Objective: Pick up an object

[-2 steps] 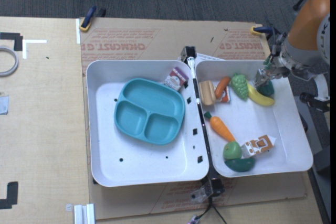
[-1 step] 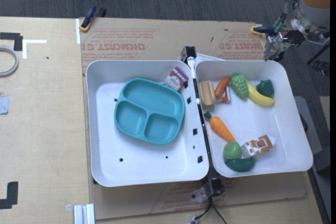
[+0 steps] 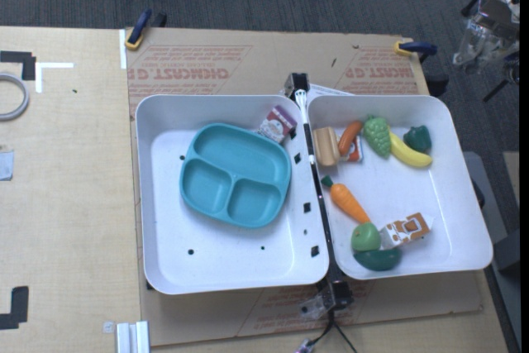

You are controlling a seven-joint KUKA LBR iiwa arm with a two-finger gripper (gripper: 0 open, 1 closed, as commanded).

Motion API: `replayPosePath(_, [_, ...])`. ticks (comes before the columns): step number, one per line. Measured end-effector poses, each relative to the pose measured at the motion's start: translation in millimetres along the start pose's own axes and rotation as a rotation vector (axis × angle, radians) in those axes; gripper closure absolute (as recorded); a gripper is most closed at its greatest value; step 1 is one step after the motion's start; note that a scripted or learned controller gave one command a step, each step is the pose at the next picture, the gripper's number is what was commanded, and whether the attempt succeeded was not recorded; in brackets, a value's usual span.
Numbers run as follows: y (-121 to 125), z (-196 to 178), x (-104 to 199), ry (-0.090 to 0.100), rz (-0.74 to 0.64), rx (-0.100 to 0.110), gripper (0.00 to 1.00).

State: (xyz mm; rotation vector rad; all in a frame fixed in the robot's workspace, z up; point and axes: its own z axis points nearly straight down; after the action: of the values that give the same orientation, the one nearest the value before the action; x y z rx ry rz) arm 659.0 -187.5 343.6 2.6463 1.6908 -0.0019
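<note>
The right bin holds several toy foods. A yellow banana lies at the back beside green grapes and a dark green pepper. A wooden block and a small orange carrot sit near the divider. A larger carrot lies mid-bin. At the front are a green apple, a dark green vegetable and a small carton. My gripper hangs at the far upper right, off the bench and well away from both bins.
The left bin holds a teal divided plate and a small packet at its back right corner. Blue clamps pin the cardboard sheet under the bins. A black office chair base stands behind the bench.
</note>
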Motion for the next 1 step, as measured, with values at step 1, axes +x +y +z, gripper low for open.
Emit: replayPosePath(1, [0.3,-9.2,0.3,-0.002,-0.004,0.0,1.0])
